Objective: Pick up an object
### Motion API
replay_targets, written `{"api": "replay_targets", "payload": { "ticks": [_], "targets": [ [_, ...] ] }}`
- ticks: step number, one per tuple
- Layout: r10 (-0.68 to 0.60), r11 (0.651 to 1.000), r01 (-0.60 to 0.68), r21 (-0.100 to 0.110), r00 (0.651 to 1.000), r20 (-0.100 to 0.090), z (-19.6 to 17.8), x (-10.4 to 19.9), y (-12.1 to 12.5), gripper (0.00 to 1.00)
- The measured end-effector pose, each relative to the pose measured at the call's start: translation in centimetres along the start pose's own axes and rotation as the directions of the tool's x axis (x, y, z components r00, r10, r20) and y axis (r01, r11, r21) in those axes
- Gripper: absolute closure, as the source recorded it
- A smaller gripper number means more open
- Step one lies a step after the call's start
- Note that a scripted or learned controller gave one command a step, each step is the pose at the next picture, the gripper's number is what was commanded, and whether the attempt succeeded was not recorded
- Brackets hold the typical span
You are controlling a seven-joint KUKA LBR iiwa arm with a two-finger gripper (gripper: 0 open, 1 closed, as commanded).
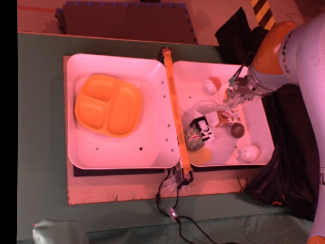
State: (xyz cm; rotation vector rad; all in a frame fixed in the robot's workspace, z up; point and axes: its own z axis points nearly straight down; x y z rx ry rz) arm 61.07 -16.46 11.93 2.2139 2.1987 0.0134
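The things to pick lie in the right white shallow bin (261, 117), all close together in its lower and middle part. Near the bin's top edge sits a small round white and orange object (213, 85). Under it is a transparent curved plastic piece (205, 108), and just beside that, toward the right, a small box with red and white print (228, 118). A dark brown ball (237, 130) is touching or almost touching the lower right corner of this box. Lower, near the bin's bottom right corner, rests a white crumpled lump (249, 153). Along the bin's left wall lies a black and white packet with big printed marks (202, 129), and a dark, speckled object (192, 138) is just under it. A flat orange disc (201, 155) lies near the bottom edge of the bin.

The pincer (234, 96) hangs over the right part of this bin, just above the printed box. I cannot tell if it is wide or narrow, because its end is small and blurred. I see nothing clearly held in it. The grey arm with an orange band (284, 50) comes in from the right.

An orange strip (176, 116) runs between the two bins. The left white bin (91, 151) carries an orange plastic tray with three compartments (108, 104). Both bins rest on a brown board (117, 189) on the green desk (40, 136). Black cables (167, 197) go out from the lower end of the strip toward the desk's bottom edge.
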Motion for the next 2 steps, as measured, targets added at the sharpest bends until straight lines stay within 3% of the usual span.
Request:
{"api": "replay_targets", "payload": {
  "ticks": [1,2],
  "targets": [
    [-0.003,1.000,0.003,0.011,1.000,-0.005,-5.6,-0.8,-0.5,1.00],
    [-0.005,1.000,0.005,0.007,1.000,-0.004,-12.3,-0.6,0.0,1.00]
  ]
}}
